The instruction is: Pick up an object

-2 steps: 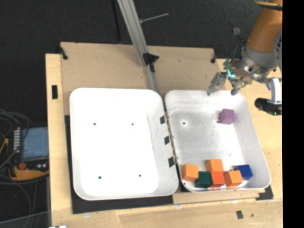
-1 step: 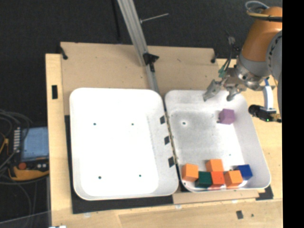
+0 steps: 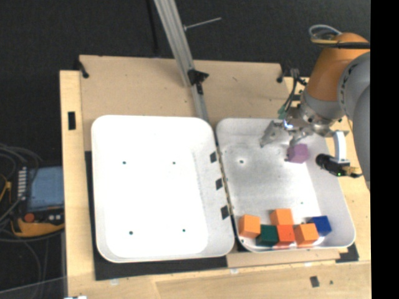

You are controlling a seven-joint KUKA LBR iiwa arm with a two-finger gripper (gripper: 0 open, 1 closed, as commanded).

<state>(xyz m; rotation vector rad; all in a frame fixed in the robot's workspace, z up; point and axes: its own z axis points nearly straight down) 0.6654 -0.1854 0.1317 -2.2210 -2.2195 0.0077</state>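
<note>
I'm looking down at a slant on a tan surface (image 3: 143, 76) w/ two shallow white bins side by side. The left bin (image 3: 100, 185) shows bare white floor w/ a few small dark dots. The right bin (image 3: 246, 129) holds the blocks.

The arm (image 3: 330, 73), grey w/ an orange band, reaches in from the right edge and angles down over the upper-right part of the right bin. The gripper (image 3: 288, 136) hangs low over the bin floor there. Its two fingers (image 3: 272, 134) are spread well apart, one pointing left, the other toward the purple block (image 3: 300, 152). That block sits just below and to the right of the gripper, at or touching the right finger tip; I can't tell for sure whether there's contact. It isn't between the fingers, so nothing is gripped.

Along the near edge of the right bin is a tight cluster of blocks: an orange block (image 3: 250, 225) at the left, a green block (image 3: 269, 235) beside it, three more orange ones in the middle, and a blue block (image 3: 322, 224) at the right end. That cluster is well apart from the gripper.

A grey metal pole (image 3: 177, 39) slants from the top of frame down to the gap between the bins.
</note>
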